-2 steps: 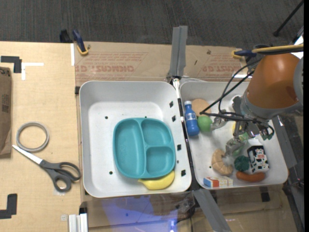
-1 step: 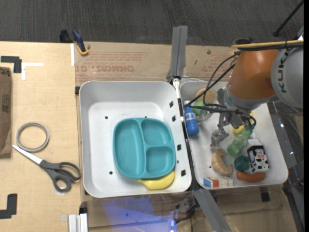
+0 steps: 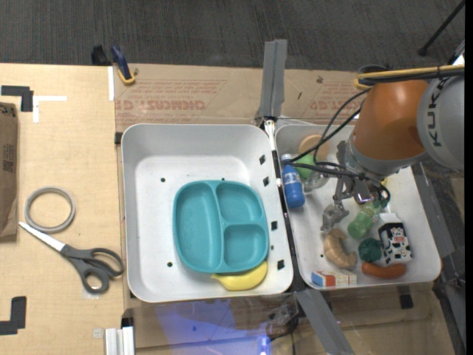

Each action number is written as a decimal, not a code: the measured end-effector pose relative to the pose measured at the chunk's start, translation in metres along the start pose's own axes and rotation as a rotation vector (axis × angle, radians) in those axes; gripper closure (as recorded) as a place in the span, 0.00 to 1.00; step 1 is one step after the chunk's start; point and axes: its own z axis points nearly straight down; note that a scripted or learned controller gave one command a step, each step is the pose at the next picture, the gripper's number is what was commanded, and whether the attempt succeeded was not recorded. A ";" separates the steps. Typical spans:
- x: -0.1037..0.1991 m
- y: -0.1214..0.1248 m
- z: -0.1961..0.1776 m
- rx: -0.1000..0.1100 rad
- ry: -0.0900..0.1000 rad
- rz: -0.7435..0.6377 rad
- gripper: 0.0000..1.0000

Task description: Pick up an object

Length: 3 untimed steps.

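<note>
Hovering over the right bin [image 3: 425,220], pincer [image 3: 353,198] grip state unclear, blue bottle [image 3: 293,187] lying lengthwise along the divider

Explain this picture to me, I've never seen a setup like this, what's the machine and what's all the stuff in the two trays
This is one camera looking down at a bench. The grey and orange robot arm reaches in from the right; its gripper hangs over the right bin, above small items: a blue bottle, a green object, a black-and-white cow toy. The left bin has a teal divided plate resting on a yellow banana. Scissors and a tape roll lie outside. Nothing visibly held.
</note>
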 end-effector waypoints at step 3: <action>0.028 -0.121 -0.001 0.002 -0.003 0.213 0.00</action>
